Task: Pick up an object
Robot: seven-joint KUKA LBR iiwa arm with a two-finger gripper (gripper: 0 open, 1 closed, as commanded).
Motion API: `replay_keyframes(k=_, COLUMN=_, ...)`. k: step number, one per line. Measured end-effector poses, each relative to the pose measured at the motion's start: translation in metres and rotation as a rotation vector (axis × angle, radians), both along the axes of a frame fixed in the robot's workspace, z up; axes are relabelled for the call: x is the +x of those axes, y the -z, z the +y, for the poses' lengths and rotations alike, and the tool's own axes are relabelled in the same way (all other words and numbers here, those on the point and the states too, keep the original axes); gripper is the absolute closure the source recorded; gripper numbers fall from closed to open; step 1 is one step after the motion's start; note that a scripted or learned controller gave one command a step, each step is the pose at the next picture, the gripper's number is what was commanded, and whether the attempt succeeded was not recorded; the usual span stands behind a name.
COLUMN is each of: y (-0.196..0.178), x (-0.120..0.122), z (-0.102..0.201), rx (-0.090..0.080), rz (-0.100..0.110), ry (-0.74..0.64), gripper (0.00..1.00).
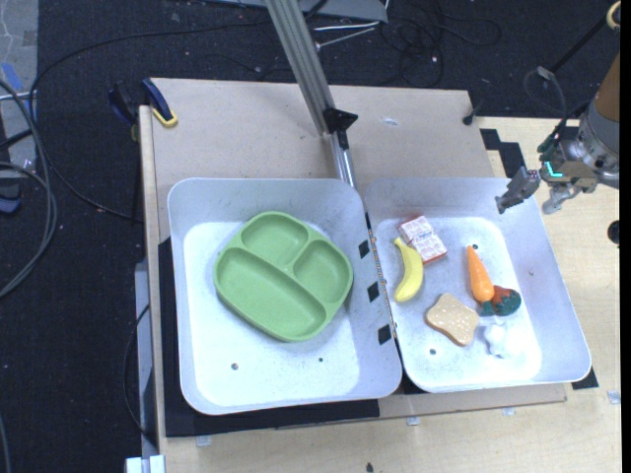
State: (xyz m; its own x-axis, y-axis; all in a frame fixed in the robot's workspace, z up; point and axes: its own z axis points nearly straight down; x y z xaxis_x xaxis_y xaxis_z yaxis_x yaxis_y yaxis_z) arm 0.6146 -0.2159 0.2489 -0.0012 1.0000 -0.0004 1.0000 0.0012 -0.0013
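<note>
The right bin [552, 284] holds a yellow banana [408, 270], a small red and white box [421, 237], an orange carrot [479, 275], a slice of toast [453, 318], a red and green item [502, 302] and a small white object [496, 338]. My gripper [537, 193] hangs above the bin's far right corner, well apart from all of these. Its two fingers point down and stand apart, with nothing between them.
The left bin [197, 363] carries a green divided plate [284, 275]. A slanted metal pole [301, 42] runs from the top down to the divide between the bins. The wooden bench [394, 126] lies behind the bins.
</note>
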Motion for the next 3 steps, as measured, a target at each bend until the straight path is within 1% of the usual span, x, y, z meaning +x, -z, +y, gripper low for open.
replay_keyframes(k=1, y=-0.001, x=0.0, z=0.0, rx=0.0, rz=-0.002, ry=0.0, gripper=0.0)
replay_keyframes(k=2, y=0.041, x=0.002, z=0.0, rx=0.0, rz=0.0, ry=0.001, gripper=0.0)
replay_keyframes(k=3, y=0.103, x=0.007, z=0.003, rx=0.001, rz=0.003, ry=-0.002, gripper=0.0)
